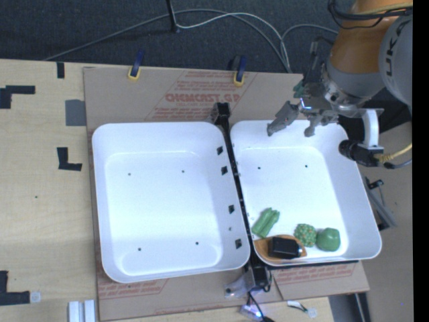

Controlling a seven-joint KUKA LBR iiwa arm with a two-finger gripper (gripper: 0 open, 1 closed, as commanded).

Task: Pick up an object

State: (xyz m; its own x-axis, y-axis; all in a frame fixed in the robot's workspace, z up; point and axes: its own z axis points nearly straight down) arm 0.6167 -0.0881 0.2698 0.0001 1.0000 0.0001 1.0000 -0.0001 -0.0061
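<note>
1. Now my pincer (293, 126) hangs open, holding nothing, over the right bin's (348, 180) far edge.
2. Green toys (266, 221) and a black block (284, 247) lie at its near edge.

We see two white bins (161, 134) on a tan cardboard sheet (194, 92) printed with red lettering, a pale wooden bench (40, 200) marked with black tape, and at the right bin's near edge three green items (266, 221) beside a black object (284, 247) on an orange one.
</note>
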